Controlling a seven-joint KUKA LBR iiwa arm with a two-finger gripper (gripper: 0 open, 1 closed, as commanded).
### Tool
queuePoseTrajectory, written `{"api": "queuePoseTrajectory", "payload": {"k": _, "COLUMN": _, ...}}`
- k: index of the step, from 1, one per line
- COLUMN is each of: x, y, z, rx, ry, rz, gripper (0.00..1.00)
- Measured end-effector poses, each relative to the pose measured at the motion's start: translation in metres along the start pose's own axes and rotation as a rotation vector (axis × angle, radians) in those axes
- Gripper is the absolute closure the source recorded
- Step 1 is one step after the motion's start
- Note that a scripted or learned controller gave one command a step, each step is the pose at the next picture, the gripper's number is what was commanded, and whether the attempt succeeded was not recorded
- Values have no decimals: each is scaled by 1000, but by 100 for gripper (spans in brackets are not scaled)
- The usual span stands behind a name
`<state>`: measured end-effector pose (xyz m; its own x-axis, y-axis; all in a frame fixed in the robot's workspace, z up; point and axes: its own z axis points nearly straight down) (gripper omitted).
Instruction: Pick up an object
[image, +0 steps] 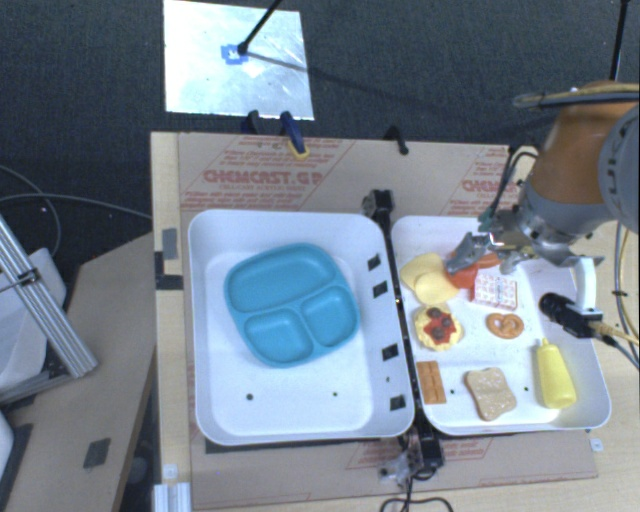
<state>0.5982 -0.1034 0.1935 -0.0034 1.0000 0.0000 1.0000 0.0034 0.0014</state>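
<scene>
The gripper (468, 258) sits low over the upper part of the right bin (598, 400), its metal tip at the edge of an orange-red item (478, 275) that lies just beside a pale yellow, rounded piece (428, 280). Whether the gripper is spread or closed cannot be told from this angle, and nothing is seen held in it. Judged candidate for the pick: the orange-red item — mostly hidden under the tool, so its shape is uncertain. The bin's contents look like toy food: a pink-and-white wafer (495, 291), a pretzel (505, 325), a small pizza-like piece with red topping (438, 328), a brown cracker strip (430, 381), a toast slice (490, 392) and a yellow mustard bottle (554, 374). Such pieces are likely light, stiff and smooth plastic — prone to slide or tip out of a shallow pinch. A hold across the narrow width, low and near the middle, appears soundest. Neighbours crowd close and may be nudged. The left bin (215, 400) holds a blue divided tray (290, 303), well apart from the tool.
</scene>
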Motion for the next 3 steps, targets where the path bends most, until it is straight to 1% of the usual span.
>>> {"api": "queuePoseTrajectory", "payload": {"k": 1, "x": 8, "y": 15, "z": 111, "rx": 11, "ry": 0, "rz": 1, "gripper": 0}}
{"api": "queuePoseTrajectory", "payload": {"k": 2, "x": 8, "y": 19, "z": 95, "rx": -11, "ry": -3, "rz": 0, "gripper": 100}}
{"api": "queuePoseTrajectory", "payload": {"k": 3, "x": 113, "y": 1, "z": 3, "rx": -6, "ry": 4, "rz": -10, "gripper": 100}}
